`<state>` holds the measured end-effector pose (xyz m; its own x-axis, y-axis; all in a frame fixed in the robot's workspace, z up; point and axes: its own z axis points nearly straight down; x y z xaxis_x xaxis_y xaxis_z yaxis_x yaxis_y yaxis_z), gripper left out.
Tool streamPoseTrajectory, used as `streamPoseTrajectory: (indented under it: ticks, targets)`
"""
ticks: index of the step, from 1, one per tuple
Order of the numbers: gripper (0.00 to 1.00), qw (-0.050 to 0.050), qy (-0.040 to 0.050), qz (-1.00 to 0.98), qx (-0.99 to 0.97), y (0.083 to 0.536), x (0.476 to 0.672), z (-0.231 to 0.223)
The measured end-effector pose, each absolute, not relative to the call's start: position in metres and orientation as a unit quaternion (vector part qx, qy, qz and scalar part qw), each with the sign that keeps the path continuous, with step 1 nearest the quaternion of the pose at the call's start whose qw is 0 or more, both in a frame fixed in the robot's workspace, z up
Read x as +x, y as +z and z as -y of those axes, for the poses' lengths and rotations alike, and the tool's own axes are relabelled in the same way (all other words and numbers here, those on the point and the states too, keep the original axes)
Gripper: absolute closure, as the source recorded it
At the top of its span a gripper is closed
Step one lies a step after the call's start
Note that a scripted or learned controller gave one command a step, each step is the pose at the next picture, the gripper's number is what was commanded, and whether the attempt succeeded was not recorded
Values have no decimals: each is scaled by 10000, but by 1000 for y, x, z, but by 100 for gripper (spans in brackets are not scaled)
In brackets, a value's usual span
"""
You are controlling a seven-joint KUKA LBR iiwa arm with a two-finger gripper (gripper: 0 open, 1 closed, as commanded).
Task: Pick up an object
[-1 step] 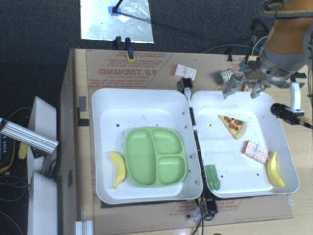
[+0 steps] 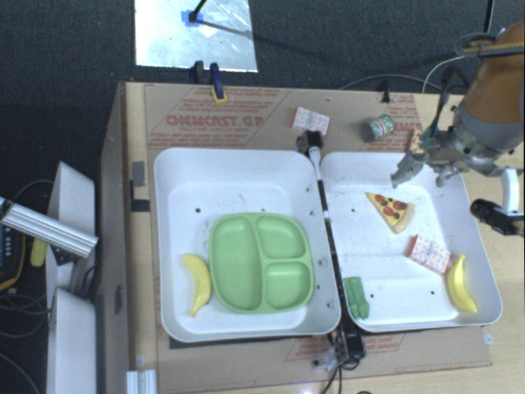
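The end effector (image 2: 420,169) hangs over the far edge of the right bin (image 2: 484,302), fingers seemingly spread with nothing between them — the view is blurry there. Just beside it lies a pizza slice (image 2: 390,210); nearer are a red-and-white packet (image 2: 429,254), a banana (image 2: 460,284) and a green piece (image 2: 356,296).

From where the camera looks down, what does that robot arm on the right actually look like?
The arm is a thick rounded body, with an orange band above a grey wrist section. Thin dark cables loop around its top. At its end sits a small grey metal gripper with slim fingers. A black fitting juts out beneath the arm.
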<state>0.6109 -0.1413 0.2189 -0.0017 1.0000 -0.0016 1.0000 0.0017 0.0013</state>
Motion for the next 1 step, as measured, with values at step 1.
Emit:
streamPoseTrajectory:
  ticks: [1]
  targets:
    - [0,-1,-3,-7075,7067,118,622,158]
